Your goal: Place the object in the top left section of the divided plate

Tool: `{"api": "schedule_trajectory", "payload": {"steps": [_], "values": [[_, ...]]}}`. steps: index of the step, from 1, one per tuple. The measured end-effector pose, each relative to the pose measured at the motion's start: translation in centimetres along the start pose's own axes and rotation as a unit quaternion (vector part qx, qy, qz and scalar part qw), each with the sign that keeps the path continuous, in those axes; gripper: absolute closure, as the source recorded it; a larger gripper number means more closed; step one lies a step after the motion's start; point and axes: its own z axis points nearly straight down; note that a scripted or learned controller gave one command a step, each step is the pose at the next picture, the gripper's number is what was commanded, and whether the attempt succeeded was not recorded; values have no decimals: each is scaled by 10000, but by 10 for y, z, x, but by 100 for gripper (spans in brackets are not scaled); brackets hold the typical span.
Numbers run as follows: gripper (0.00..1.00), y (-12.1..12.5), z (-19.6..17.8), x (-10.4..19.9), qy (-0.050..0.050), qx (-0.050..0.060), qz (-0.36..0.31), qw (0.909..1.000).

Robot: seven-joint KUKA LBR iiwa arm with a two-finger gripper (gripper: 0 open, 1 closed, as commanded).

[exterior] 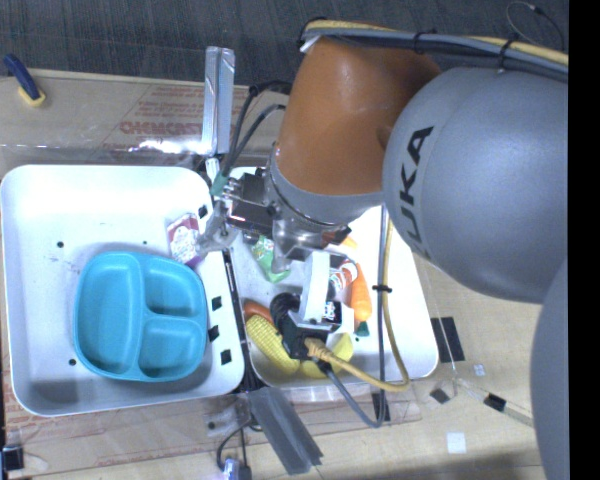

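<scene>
A blue divided plate [138, 315] lies in the left white bin [40, 208], towards its lower middle. A small white and maroon packet [185, 237] sits just above the plate's upper right rim, near the wall between the bins. My gripper [216, 224] reaches left from the orange and grey wrist [320, 148], and its tip is right against the packet. The arm hides whether the packet is gripped or only touched.
The right white bin [420, 318] lies mostly under the arm. It holds a yellow corn cob [264, 337], an orange carrot [360, 294], a green item [269, 259] and a yellow piece [332, 352]. A cable [385, 298] hangs across it.
</scene>
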Motion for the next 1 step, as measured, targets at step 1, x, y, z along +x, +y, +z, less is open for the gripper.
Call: {"api": "schedule_trajectory", "payload": {"steps": [1], "values": [[0, -11, 130, 48, -16, 26, -887, 9961]]}}
